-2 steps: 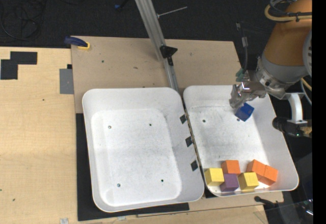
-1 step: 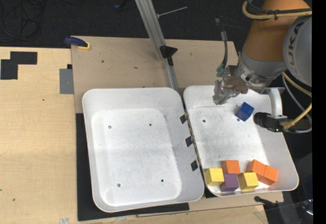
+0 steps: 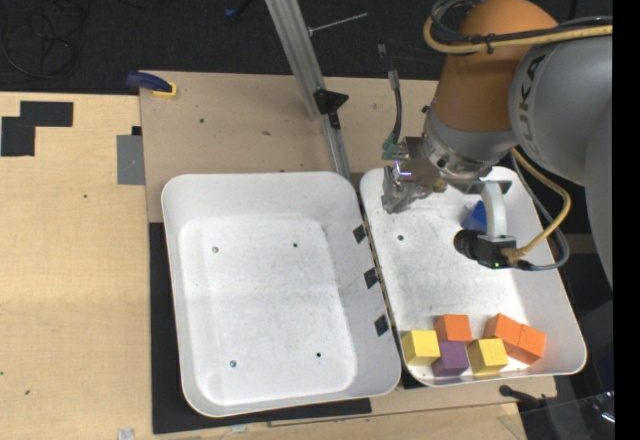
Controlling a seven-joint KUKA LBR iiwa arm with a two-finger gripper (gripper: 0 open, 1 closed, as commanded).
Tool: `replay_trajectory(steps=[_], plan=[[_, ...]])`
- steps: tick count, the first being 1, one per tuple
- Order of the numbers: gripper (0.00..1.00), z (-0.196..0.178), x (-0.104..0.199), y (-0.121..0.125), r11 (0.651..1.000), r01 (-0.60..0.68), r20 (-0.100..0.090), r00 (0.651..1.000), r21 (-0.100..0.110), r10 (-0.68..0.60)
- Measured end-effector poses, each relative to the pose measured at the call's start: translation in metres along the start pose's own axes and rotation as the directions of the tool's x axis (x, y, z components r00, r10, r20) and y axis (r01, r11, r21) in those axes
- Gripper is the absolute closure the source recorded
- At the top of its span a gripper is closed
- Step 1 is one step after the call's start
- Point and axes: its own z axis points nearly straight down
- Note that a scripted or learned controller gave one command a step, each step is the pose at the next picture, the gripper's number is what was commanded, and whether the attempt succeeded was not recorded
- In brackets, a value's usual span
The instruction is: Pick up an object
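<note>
Coloured blocks (image 3: pixel 470 343) lie well apart from the gripper (image 3: pixel 398 200).

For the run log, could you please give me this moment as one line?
arm: over right bin | claw: low at far end | blocks: clustered at near end, apart from claw | grasp: none seen
</note>
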Motion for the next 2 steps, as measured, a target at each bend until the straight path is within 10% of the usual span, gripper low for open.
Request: replay_trajectory(steps=[2], plan=[[1.0,0.006,0.092,0.024,1.0,0.001,0.002,1.0,-0.005,-0.001]])
